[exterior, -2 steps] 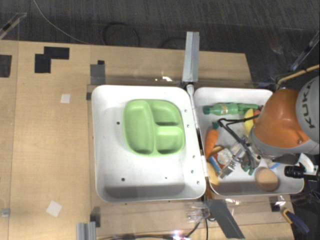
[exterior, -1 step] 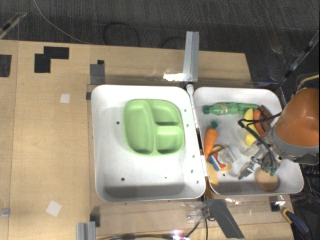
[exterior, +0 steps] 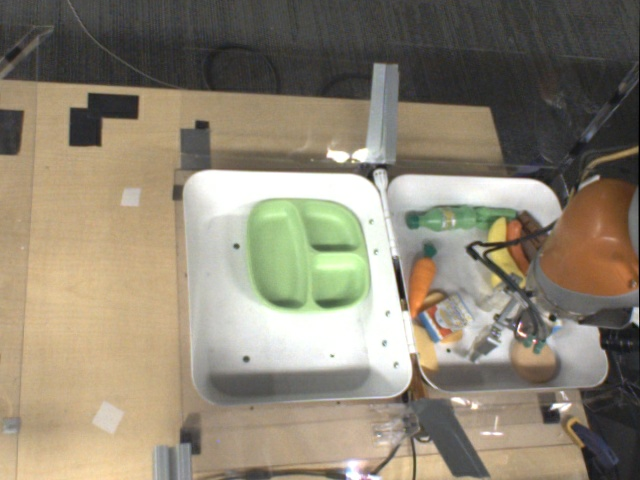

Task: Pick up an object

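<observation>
The right bin (exterior: 590,368) holds a jumble of objects. A green bottle (exterior: 462,218) lies along its far side. An orange carrot (exterior: 422,280) lies at its left side, beside the divider. Something yellow like a banana (exterior: 500,260) sits under black cables near the arm. A brown round object (exterior: 535,362) rests at the bin's near right. My gripper (exterior: 488,342) hangs low over the middle of this bin, between a clear crinkled wrapper (exterior: 456,314) and the brown object. I see nothing clearly held in it.
The left bin (exterior: 215,368) holds a green divided plate (exterior: 305,253). A small red and blue item (exterior: 432,320) and an orange flat piece (exterior: 428,350) lie near the carrot. The arm's orange band (exterior: 598,238) covers the bin's right side.
</observation>
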`<state>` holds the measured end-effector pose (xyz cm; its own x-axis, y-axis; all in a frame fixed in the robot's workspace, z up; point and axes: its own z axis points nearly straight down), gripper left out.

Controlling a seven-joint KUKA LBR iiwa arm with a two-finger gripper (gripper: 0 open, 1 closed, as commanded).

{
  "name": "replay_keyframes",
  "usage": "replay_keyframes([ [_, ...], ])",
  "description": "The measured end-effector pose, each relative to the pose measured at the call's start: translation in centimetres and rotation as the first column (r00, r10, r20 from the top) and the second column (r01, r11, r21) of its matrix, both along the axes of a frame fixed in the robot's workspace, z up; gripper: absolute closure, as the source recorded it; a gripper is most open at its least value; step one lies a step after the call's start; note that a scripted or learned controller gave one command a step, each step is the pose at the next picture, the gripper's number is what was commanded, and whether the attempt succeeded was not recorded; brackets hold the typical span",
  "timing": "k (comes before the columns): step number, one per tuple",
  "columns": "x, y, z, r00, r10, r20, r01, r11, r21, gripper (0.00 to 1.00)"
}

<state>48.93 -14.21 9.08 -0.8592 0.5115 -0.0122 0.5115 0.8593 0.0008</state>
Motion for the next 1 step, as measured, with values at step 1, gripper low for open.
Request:
replay_keyframes([
  [1, 1.54, 3.95, 0.01, 0.999, 0.035, 0.007, -0.035, 0.999, 0.001, 0.0],
])
